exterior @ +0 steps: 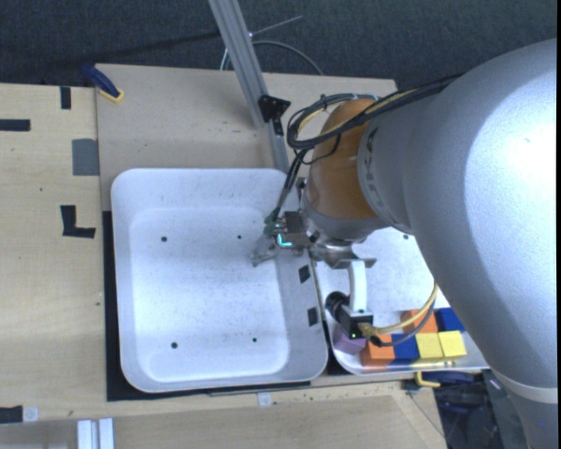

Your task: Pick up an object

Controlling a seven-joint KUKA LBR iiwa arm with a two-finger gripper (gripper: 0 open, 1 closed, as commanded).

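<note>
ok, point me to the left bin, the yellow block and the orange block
left bin (206, 279), camera view, on its bare floor
yellow block (441, 345), camera view, on its top face
orange block (381, 351), camera view, on its visible top, right bin's near corner

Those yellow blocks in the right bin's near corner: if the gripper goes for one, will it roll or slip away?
The yellow blocks look square-edged with flat faces, so they likely won't roll. They sit tight against an orange block and a blue block, so a push would probably shift the neighbours too. They seem rigid and likely light.
</note>
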